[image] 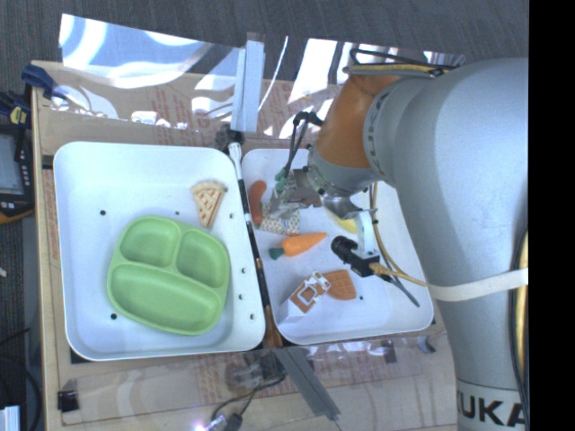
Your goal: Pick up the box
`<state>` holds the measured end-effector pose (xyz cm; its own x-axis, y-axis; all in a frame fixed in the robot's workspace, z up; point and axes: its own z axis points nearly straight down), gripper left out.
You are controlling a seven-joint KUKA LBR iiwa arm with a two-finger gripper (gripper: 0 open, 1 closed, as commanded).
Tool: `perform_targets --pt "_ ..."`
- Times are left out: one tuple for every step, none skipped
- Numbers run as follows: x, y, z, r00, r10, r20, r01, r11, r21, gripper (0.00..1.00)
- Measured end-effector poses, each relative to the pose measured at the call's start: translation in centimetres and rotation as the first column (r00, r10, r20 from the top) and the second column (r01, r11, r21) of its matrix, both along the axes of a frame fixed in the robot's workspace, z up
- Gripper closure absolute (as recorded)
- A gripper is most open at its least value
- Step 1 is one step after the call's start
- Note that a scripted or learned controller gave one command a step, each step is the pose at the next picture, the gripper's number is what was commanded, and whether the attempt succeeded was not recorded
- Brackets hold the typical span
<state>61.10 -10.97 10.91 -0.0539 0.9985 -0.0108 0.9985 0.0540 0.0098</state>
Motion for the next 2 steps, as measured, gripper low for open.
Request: perform_targets --pt "0.0 0.01 -0.01 1.0 0.0 0.0 0.0 1.0 0.0 0.0" --pt "0.03 0.07 0.98 1.0 0.003 0.0 -0.003 1.0 0.001 1.0"
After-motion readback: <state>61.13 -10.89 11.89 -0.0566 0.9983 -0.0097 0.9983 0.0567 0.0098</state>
